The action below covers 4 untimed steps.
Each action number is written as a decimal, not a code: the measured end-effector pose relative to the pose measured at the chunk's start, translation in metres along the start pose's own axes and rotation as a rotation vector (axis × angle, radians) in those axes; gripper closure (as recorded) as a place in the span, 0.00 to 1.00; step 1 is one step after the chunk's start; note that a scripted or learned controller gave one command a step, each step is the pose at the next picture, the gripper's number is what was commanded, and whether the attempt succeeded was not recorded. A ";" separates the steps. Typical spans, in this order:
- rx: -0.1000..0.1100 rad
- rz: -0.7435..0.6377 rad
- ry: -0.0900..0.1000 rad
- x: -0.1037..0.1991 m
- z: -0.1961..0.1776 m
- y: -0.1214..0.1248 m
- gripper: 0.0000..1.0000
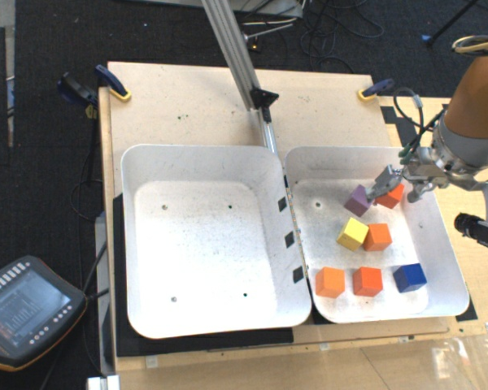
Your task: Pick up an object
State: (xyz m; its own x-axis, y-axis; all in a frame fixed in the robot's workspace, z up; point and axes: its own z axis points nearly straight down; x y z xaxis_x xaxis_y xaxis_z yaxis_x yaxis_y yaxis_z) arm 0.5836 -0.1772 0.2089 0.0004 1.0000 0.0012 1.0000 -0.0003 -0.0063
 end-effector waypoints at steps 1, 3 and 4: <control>-0.002 0.001 -0.001 0.000 0.044 -0.004 0.00; -0.018 0.001 -0.002 0.001 0.072 -0.007 1.00; -0.011 -0.003 -0.003 0.007 0.027 -0.009 1.00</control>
